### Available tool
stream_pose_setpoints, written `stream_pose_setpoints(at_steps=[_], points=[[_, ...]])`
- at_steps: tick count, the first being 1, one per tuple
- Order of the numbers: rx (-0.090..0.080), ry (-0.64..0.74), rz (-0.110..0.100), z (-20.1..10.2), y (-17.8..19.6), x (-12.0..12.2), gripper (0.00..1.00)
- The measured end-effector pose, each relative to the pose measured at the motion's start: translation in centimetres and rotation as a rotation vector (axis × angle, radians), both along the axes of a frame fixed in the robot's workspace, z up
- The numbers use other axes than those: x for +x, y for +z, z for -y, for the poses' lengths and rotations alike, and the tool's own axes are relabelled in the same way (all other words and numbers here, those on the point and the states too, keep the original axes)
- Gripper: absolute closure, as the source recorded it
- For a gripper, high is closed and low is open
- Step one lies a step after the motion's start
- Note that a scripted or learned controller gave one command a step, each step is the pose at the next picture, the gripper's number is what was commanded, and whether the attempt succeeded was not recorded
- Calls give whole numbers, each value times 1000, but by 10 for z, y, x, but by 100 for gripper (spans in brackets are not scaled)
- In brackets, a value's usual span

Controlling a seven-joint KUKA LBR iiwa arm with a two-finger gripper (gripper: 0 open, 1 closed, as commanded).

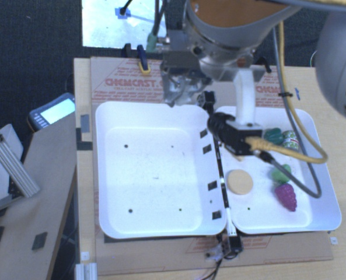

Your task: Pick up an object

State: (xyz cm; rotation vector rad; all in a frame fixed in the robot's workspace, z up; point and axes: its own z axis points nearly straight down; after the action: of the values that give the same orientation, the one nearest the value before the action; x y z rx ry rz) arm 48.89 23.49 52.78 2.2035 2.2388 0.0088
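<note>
The right bin (318,214) holds a tan round disc (240,182), a magenta grape-like toy (286,196), a green piece (280,172), a teal piece (273,136) and a small green-and-white object (290,139). My gripper (181,92) hangs over the back rim of the left bin (149,214), near the divider between the bins. It is well apart from all the objects, and I see nothing in it. The arm's body hides the back left corner of the right bin.
A black fitting (228,132) with a yellow cable (295,153) reaches over the right bin's left part, above the disc. Both bins sit on a cardboard sheet (126,80). A small device with a screen (53,112) lies left of the bench.
</note>
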Motion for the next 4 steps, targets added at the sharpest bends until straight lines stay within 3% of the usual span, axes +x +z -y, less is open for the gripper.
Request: stream_pose_setpoints(at_steps=[1, 2, 3, 4], points=[[-1, 1, -1, 0, -1, 0, 0], [1, 6, 1, 0, 11, 0, 100], [1, 8, 0, 0, 10, 0, 0], [2, 12, 3, 0, 22, 1, 100]])
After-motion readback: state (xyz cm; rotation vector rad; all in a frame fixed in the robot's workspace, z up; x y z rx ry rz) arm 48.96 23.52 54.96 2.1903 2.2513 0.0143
